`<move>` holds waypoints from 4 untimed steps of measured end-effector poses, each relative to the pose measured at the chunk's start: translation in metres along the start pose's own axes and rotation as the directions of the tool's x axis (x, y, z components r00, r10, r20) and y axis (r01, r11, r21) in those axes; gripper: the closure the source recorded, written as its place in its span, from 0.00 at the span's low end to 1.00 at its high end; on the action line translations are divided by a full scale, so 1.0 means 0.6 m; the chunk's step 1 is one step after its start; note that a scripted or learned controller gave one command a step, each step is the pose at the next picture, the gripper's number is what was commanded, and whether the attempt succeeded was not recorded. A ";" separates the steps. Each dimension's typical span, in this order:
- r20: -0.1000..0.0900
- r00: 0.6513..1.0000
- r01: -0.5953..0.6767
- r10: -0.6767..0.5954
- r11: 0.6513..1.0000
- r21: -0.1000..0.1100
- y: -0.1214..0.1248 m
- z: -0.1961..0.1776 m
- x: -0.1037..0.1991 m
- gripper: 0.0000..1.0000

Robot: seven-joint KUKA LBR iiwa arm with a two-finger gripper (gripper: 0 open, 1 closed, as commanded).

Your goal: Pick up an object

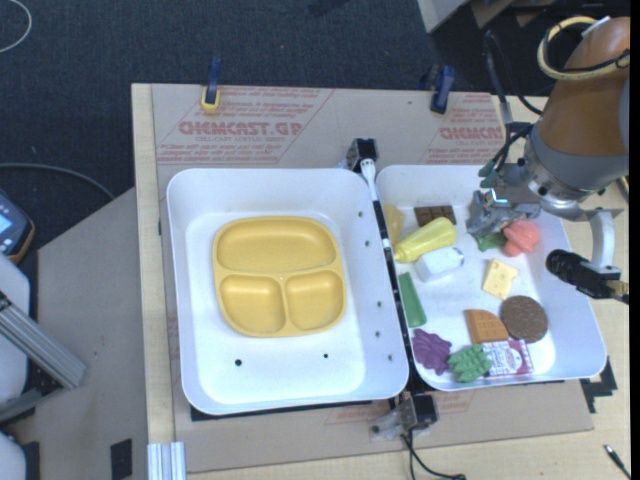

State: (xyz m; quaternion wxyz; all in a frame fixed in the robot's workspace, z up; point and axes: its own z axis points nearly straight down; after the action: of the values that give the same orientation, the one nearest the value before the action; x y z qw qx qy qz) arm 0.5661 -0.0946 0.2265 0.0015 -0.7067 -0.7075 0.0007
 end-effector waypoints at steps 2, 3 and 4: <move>-0.001 1.000 0.001 -0.001 1.000 0.002 -0.092 0.021 0.133 1.00; 0.001 1.000 -0.002 0.002 1.000 -0.006 -0.102 -0.009 0.128 1.00; 0.000 1.000 -0.002 0.002 1.000 0.001 -0.103 0.012 0.120 1.00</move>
State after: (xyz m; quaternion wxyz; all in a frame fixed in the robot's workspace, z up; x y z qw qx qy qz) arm 0.5040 -0.0228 0.2193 0.0017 -0.7074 -0.7068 0.0012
